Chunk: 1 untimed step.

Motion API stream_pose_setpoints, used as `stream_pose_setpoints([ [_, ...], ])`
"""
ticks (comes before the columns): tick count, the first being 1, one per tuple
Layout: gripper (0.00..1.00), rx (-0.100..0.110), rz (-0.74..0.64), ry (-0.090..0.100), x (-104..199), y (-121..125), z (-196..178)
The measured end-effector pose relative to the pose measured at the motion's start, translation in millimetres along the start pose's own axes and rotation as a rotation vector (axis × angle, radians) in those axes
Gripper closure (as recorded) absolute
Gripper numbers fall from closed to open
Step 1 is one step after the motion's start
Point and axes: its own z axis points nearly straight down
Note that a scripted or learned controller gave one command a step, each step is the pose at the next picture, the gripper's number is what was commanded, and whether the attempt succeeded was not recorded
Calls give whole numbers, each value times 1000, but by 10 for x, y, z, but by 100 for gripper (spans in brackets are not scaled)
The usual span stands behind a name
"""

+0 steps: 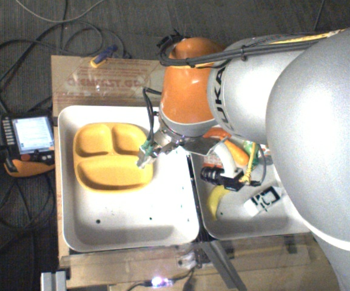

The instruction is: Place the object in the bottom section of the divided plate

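While over plate [111, 156], gripper [145, 155] grips green object [147, 147].

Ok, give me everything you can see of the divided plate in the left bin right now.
The divided plate is yellow-orange, plastic by its look, with rounded corners and three sections: two small ones at the top, one wide one at the bottom. It lies flat in the upper left of the left bin. I see nothing lying in its sections. The gripper is over its right edge, with something small and green at the tip; whether it touches the plate I cannot tell.
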Motion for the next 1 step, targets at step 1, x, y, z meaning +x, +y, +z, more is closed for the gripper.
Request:
stream_pose_setpoints([
  [1, 100, -16, -134, -4, 327, -417, 1093],
])
